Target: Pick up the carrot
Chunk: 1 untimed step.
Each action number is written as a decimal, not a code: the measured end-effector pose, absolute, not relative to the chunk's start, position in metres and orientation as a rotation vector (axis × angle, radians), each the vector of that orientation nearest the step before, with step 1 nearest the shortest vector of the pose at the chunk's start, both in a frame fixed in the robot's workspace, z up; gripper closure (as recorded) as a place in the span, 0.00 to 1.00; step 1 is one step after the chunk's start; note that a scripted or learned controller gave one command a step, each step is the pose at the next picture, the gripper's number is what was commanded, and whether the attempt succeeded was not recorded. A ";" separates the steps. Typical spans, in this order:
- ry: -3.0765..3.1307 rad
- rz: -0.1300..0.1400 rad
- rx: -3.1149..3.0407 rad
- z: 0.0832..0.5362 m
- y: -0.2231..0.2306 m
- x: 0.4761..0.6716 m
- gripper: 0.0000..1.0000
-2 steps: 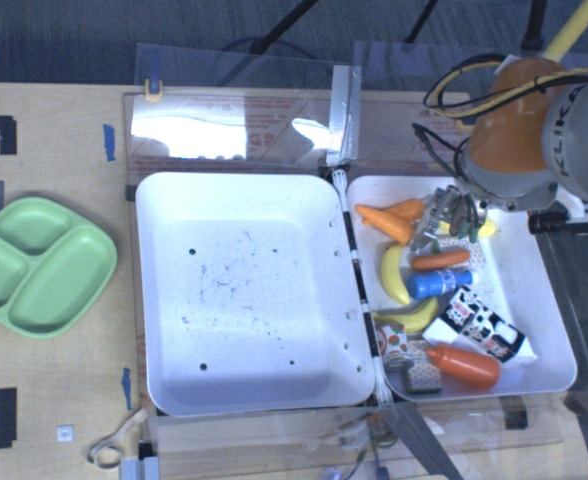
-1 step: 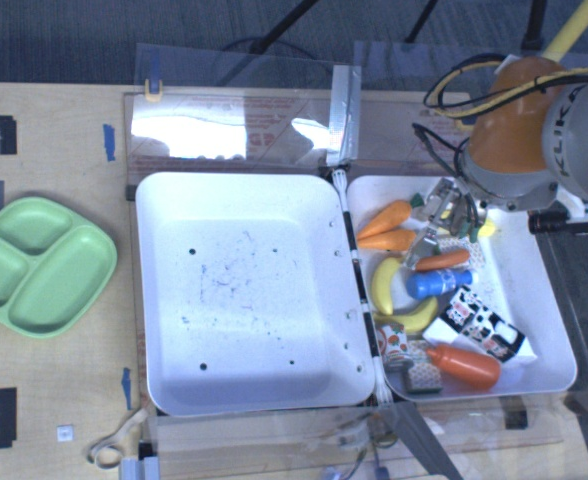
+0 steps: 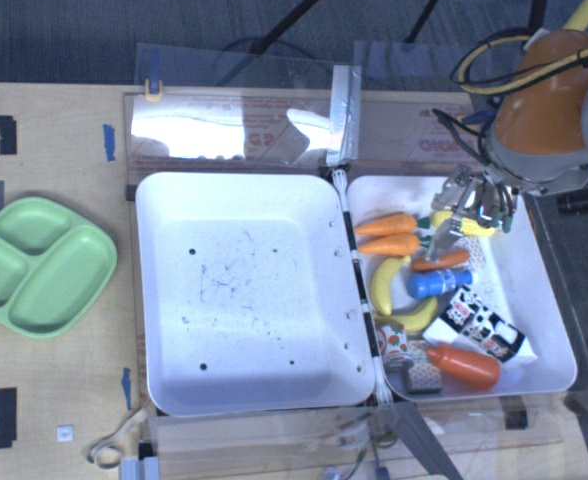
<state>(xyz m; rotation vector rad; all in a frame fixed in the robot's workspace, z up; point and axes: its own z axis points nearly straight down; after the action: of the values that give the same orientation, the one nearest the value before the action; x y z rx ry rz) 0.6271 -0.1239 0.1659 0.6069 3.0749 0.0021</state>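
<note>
Over right bin (image 3: 549, 298), pincer (image 3: 452, 230) hovers beside carrot (image 3: 386, 226); finger spread unclear.

Faint reddish print runs across the clear panel (image 3: 274, 133) behind the bins, too blurred to read. No other lettering is legible.

Light was bright and even overhead. Glare washed the clear panel (image 3: 236, 128) behind the bins. Focus was slightly soft.

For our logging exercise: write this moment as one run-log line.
arm: over right bin | gripper: above toy pile, fingers unclear | carrot: lying in bin, not held | left bin: nothing being handled
</note>
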 end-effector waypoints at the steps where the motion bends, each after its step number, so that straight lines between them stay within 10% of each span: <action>1: 3.135 0.003 0.123 0.186 -0.085 0.593 0.00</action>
<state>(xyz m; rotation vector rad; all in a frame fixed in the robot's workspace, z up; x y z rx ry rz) 0.5934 -0.0851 0.1861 0.1229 3.1353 0.0028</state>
